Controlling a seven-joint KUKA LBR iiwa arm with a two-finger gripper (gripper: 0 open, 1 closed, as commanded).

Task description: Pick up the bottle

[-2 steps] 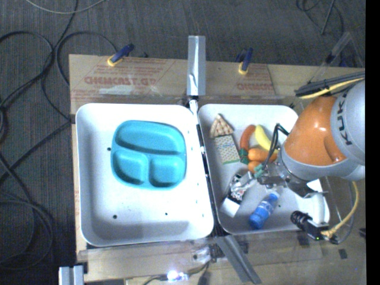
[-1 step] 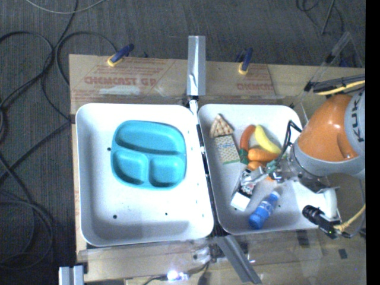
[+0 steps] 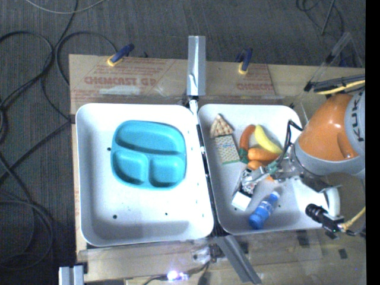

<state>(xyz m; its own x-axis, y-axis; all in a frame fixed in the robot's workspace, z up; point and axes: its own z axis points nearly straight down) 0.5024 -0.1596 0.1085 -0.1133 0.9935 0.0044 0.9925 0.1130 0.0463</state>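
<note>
Bottle (image 3: 263, 209): small, clear plastic, blue cap and bluish lower half. Lies on its side on floor of right bin (image 3: 285, 221), near edge, tilted diagonally, blue cap end pointing near-left. Just right of white box (image 3: 240, 201); free, not gripped.

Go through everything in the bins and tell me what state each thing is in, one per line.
Bottle: lying on its side in the right bin, blue cap toward the near wall, not held.
Blue tray: flat in the left bin, right way up, nothing in its compartments.
Banana: lying against the carrots.
Box: lying flat.
</note>
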